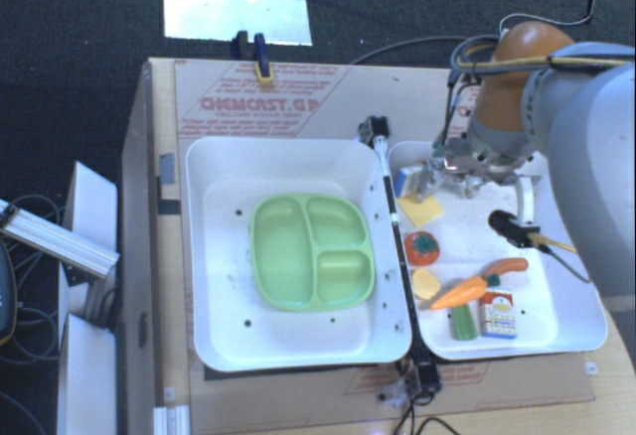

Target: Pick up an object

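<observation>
At the near edge of the right shallow white plastic bin (pixel 581 329) stand a small red-and-white carton (pixel 499 315) and a green cylindrical piece (pixel 463 322). Just beyond lie an orange plastic carrot (pixel 459 293), a reddish sausage-shaped toy (pixel 505 267) and a pale yellow disc (pixel 425 284). A red toy tomato (pixel 421 246) sits left of centre, a flat yellow cheese slice (pixel 420 211) farther back. Over the far end (above the cheese) hangs the metal two-finger gripper (pixel 449 176); whether it is released or clenched cannot be told. The left white bin (pixel 214 244) holds a light green divided plastic plate (pixel 310 251)
</observation>
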